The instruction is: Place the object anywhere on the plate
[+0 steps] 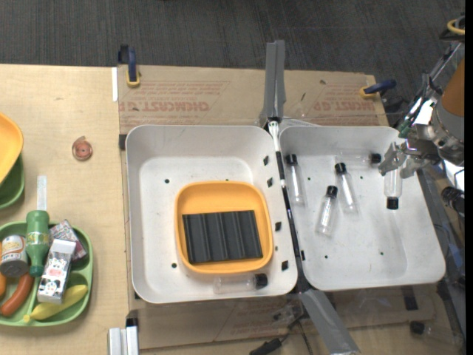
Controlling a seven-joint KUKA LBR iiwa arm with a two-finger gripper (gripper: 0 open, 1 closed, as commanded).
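Camera view: wooden bench (59, 109), dark carpet (222, 13), cardboard sheet (199, 98) printed "CHEMCNZT" mirrored under two white bins (148, 154); gripper (395, 170) over right bin, clamped on a tube (392, 187).

Arm enters from the right side of the view, above the far right corner of the right bin (421, 261). Orange band of the wrist is visible at the view's edge, just outside that bin's right wall. Gripper (393, 174) hangs over the bin's upper right region, pointing down and slightly left. A clear tube with a black cap (392, 191) sits upright between its fingers (389, 162), cap end lowest, over the bin floor. Fingers closed onto it.
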